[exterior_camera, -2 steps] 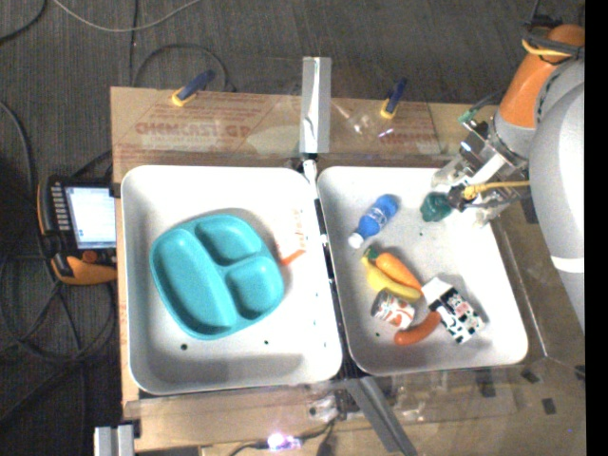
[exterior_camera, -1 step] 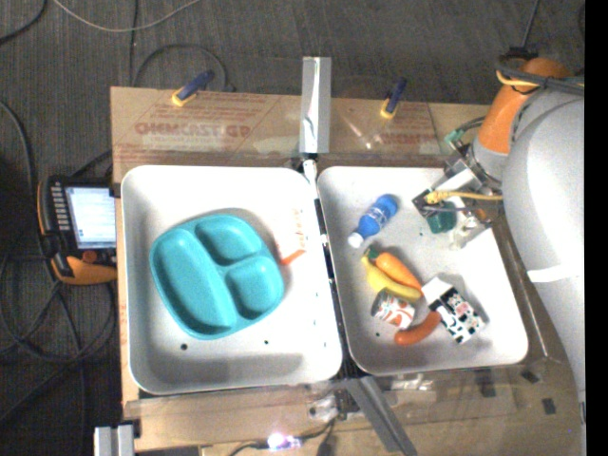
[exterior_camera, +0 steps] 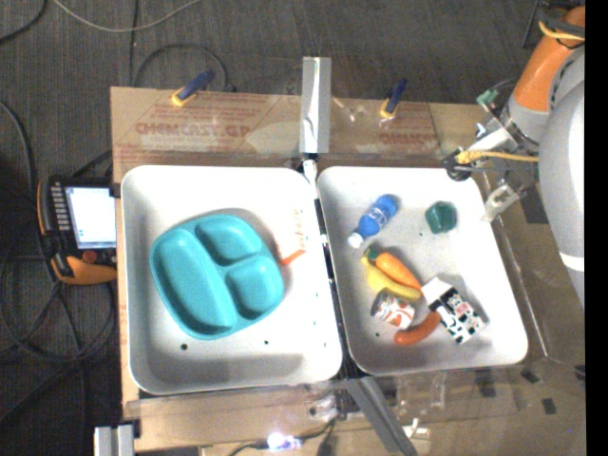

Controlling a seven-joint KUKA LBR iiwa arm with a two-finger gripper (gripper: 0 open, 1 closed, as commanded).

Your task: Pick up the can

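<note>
The can (exterior_camera: 389, 309) lies low in the right bin (exterior_camera: 513, 345), touching the yellow-and-orange toy vegetables (exterior_camera: 394, 272) at its 12 o'clock, roughly 7 o'clock from the claw (exterior_camera: 489, 174), whose spread I cannot tell.

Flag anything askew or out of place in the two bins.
The blue bottle lies on its side in the right bin. The can is hemmed in by other items. A small orange piece lies loose beside the teal plate.
</note>
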